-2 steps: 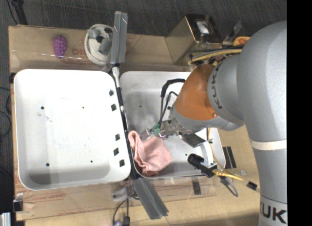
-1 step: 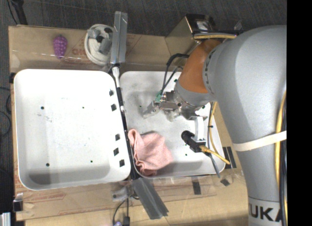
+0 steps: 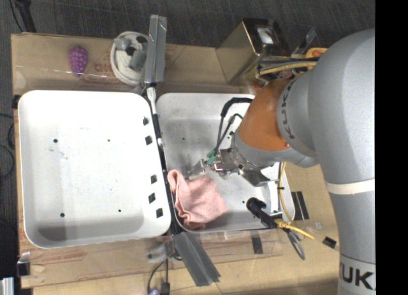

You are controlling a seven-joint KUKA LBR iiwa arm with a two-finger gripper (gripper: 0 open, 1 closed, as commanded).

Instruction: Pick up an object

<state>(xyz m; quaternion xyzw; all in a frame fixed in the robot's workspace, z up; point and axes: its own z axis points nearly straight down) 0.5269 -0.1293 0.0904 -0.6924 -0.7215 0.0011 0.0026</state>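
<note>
A pink cloth [image 3: 199, 201] is lying crumpled just past my gripper [image 3: 204, 166]. It is bunched into a corner of the right bin [image 3: 191, 106], against the wall shared with the left bin [image 3: 83, 160]. I am hovering right at the cloth's upper edge. I cannot tell whether I am touching it, or whether my gripper is apart or together, and nothing is showing clamped in it.

I am judging the cloth to be light, soft and limp, neither fragile nor slippery. It should sag and trail when lifted, so a raised fold near the middle of the heap looks the best place to pinch, rather than an edge lying flat on the bin floor.

Far beyond my gripper, outside the bins, a purple thing [image 3: 78, 60] and a white coil [image 3: 129, 56] are sitting on the bench [image 3: 38, 64]. The only writing I am reading is "KUK" on my arm [image 3: 356, 278], cut off at the frame's edge. The cloth is bearing no label.
</note>
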